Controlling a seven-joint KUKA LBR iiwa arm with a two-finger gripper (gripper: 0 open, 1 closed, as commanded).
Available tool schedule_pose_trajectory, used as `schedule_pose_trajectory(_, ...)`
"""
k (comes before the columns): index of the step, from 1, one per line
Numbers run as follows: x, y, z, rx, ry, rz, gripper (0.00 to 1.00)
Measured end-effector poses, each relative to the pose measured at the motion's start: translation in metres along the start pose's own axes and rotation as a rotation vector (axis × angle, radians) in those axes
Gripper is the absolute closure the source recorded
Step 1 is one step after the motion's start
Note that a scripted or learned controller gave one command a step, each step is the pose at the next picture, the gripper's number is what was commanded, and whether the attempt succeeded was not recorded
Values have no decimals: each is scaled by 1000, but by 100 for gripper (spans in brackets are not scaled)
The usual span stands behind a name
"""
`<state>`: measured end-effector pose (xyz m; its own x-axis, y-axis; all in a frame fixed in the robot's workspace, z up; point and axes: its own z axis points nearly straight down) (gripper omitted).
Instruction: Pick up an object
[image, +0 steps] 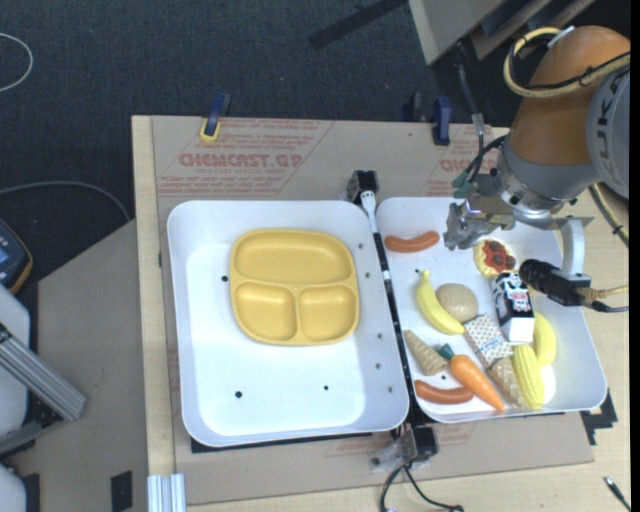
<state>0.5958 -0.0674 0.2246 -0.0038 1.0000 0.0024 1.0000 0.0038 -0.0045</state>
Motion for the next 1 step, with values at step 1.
schedule_pose_trajectory(1, 60, -22, 1, 1, 0, -2, 100)
